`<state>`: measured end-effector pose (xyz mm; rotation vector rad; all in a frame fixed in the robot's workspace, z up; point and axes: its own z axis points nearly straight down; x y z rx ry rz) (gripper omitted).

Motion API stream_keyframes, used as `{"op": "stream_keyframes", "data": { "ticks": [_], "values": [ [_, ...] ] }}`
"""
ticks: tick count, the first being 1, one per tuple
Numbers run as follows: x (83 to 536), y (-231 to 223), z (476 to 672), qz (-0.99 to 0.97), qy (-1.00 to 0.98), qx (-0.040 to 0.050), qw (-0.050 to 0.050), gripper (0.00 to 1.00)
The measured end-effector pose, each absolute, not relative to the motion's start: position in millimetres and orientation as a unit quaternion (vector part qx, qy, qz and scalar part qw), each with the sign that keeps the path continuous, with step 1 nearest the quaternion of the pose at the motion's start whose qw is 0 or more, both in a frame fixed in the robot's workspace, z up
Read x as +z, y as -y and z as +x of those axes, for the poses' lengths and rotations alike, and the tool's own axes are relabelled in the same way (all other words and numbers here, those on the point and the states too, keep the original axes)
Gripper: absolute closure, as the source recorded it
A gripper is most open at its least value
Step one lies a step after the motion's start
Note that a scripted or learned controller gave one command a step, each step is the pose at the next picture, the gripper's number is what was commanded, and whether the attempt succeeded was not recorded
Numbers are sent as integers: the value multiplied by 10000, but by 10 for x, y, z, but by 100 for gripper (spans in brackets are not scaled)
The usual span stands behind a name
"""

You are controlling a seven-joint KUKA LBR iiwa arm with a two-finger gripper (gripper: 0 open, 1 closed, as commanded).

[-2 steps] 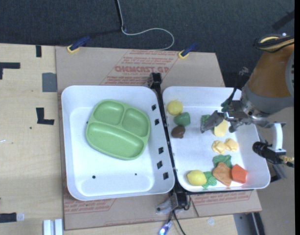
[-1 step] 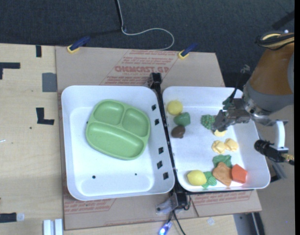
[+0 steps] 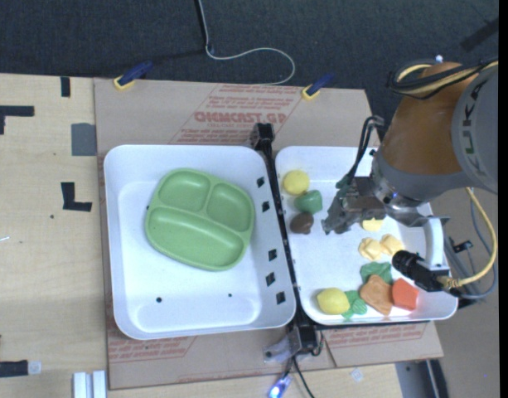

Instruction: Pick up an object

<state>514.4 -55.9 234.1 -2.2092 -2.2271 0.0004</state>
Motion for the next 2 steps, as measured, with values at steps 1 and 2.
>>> {"op": "stream_keyframes", "data": {
  "ticks": [1,2],
  "values": [
    [3568,113,5142,-7043,7099,-51,-38,100],
    [4247,-498,4829,-7038,7104,-24,-11,100]
  ]
}}
